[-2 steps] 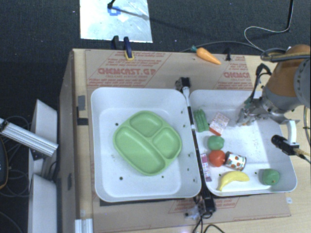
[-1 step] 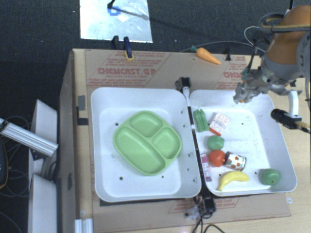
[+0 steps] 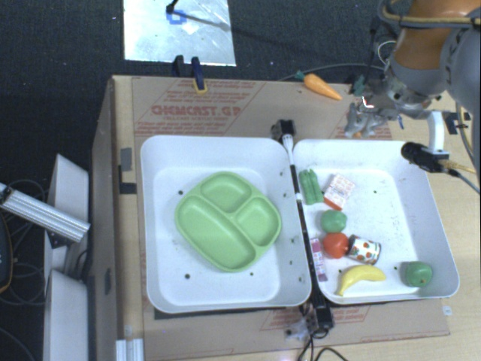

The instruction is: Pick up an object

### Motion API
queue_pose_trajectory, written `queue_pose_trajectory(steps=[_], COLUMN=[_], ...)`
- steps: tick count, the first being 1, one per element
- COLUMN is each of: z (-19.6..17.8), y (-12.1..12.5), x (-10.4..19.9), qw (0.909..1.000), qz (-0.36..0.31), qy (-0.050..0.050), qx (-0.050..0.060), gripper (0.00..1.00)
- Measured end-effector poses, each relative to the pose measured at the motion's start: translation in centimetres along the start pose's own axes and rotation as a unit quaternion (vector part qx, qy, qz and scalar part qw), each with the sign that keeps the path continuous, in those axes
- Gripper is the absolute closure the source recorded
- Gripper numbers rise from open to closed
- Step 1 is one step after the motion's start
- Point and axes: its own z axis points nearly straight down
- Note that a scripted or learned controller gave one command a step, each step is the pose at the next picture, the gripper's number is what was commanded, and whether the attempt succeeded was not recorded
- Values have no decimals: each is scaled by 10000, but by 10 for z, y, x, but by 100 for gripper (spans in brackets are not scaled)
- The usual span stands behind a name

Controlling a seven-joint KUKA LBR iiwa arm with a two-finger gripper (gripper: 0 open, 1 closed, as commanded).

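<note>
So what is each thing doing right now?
Gripper: above the bench behind the right bin, holding nothing I can see.
Green plate: flat in the left bin.
Banana: lying in the right bin.
Tomato: beside the can.
Can: on its side.
Apple: in the bin's near right corner.
Carrot: on the bench, outside the bins.

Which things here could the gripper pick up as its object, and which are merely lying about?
Pickable: banana, green apple, tomato, can, small box, in the right bin.

Lying about: green divided plate, carrot outside the bins.
</note>
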Motion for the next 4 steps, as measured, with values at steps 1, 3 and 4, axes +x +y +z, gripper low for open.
queue_pose_trajectory(steps=[1,3,4], z=[-4,-5,-22], y=[-23,1,-52], x=[76,152,192], qw=[10000,10000,10000], qz=[3,0,2], qy=[4,4,4], qx=[6,10,8], gripper=[100,100,100])
